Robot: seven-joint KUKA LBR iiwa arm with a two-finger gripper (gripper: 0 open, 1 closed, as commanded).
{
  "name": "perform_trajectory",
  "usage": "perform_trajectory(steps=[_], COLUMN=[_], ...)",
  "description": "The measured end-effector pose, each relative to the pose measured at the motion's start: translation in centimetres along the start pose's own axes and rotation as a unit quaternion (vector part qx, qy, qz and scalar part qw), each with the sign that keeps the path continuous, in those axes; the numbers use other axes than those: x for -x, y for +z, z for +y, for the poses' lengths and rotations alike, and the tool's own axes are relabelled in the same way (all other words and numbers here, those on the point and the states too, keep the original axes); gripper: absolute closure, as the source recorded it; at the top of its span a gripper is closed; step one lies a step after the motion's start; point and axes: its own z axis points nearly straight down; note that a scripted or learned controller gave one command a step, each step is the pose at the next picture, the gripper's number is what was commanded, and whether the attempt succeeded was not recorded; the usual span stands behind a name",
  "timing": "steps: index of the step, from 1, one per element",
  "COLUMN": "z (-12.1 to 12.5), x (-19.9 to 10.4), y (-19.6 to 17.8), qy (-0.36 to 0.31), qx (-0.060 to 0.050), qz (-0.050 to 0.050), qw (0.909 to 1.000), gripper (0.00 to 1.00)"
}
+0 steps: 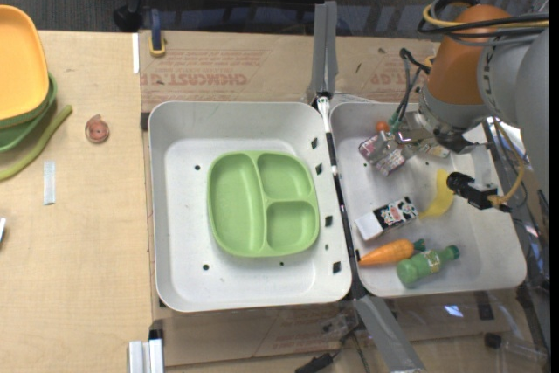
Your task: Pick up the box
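Note:
The box (395, 214) is small, black and white with a white end, and lies flat near the middle of the right bin (489, 275). My gripper (405, 139) hangs low over the bin's far part, under the orange band of the arm (463, 65). It sits up and slightly to the right of the box, well apart from it. Its tip is right beside a clear plastic bottle with an orange cap (383, 153). Nothing shows as held.
An orange carrot (385, 253) and a green bottle (425, 265) lie just in front of the box. A yellow banana-like piece (441, 200) lies to the box's right. The left bin (175, 275) holds a green divided plate (262, 203). Yellow and green plates (17, 74) are stacked at the far left.

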Motion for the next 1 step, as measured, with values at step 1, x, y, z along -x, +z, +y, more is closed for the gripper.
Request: perform_trajectory(steps=[1], z=[3.66], x=[-4.49], y=[-9.18], qy=[-0.065], qx=[0.001], qz=[-0.001], qw=[0.9979], gripper=[1.0])
